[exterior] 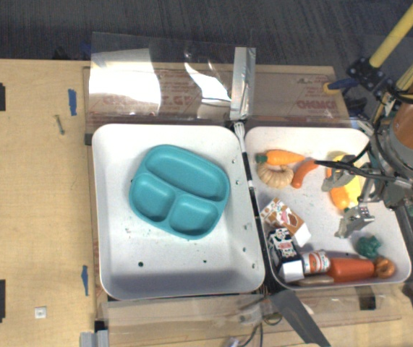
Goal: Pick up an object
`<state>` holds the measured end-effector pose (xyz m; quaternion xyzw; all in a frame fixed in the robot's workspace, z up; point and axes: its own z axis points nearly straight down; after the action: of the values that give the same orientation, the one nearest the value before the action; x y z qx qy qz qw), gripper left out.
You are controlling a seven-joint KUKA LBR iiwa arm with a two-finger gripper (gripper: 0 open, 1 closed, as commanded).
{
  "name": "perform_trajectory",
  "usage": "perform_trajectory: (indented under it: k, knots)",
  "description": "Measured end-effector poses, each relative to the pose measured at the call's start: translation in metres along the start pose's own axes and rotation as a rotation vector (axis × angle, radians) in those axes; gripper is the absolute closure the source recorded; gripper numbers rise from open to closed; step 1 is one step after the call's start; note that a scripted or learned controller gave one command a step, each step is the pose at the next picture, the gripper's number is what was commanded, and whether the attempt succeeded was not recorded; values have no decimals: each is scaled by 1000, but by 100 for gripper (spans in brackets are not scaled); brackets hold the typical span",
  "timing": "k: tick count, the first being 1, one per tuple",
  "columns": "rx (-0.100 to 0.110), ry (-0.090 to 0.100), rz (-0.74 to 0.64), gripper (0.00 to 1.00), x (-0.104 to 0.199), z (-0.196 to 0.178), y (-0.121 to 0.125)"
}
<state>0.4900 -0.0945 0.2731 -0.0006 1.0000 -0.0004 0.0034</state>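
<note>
My gripper (354,223) hangs over the right part of the right bin (394,215), open, with nothing between its fingers. Just above and left of it lies a yellow and orange toy (342,191). A green toy (369,246) sits just below and right of it. Along the bin's front edge lie a red bottle with a white cap (329,267) and a small pretzel-like piece (385,267). A carrot (282,157), a tan bread ring (275,175) and a red sausage (303,171) lie at the back left. Two printed packets (283,226) sit by the left wall.
The left bin (112,194) holds a teal divided tray (179,190). A clear plastic sheet (170,85) stands behind the bins. Black cables (351,166) and the grey arm with its orange band (412,129) reach in over the right bin's far right side.
</note>
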Motion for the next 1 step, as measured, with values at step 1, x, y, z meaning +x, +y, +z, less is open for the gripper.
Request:
perform_trajectory:
  k: [1]
  knots:
    - [-4,16,-37,0,-64,152,-25]
